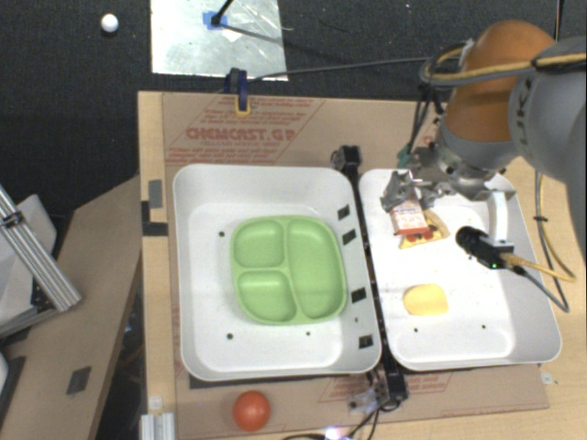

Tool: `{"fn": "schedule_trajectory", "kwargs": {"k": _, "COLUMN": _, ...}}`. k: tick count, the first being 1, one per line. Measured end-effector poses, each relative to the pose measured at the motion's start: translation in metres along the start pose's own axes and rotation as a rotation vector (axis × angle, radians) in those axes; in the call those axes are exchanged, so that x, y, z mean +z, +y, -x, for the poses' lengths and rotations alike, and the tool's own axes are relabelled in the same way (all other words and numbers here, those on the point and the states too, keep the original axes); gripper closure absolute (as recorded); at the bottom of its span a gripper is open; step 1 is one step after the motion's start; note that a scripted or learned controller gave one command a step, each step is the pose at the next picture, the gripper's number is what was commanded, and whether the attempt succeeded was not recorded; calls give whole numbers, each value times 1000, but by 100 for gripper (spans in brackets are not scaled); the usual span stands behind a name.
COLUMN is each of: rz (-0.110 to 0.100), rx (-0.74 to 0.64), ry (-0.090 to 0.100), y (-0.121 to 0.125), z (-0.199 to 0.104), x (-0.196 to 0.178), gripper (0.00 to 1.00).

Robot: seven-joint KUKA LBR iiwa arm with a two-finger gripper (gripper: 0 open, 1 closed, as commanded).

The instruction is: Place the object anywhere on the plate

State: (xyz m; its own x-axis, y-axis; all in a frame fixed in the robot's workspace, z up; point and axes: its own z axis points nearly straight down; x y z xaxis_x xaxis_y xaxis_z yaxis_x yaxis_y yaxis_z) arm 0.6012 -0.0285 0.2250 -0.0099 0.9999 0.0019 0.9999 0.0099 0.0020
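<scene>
Green three-compartment plate (289,269) was seen lying flat in the middle of the left bin (197,246), nothing resting on it. In the right bin (518,324), the gripper (404,194) was positioned low near the far-left corner, right over a red-and-white packet (408,220) with a red-and-yellow bit just beside it. Contact between gripper and packet was suggested, but whether the claw was spread or pinching the packet could not be told. A pale yellow rounded piece (425,300) was noted lying loose on the right bin's floor, nearer the front, apart from the packet. An orange ball (250,410) was spotted on the bench in front of the left bin.
</scene>
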Motion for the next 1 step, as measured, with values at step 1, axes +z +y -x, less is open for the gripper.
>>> {"fn": "schedule_trajectory", "kwargs": {"k": 1, "rz": 0, "rx": -1, "ry": 1, "y": 5, "z": -60, "x": -6, "gripper": 100}}
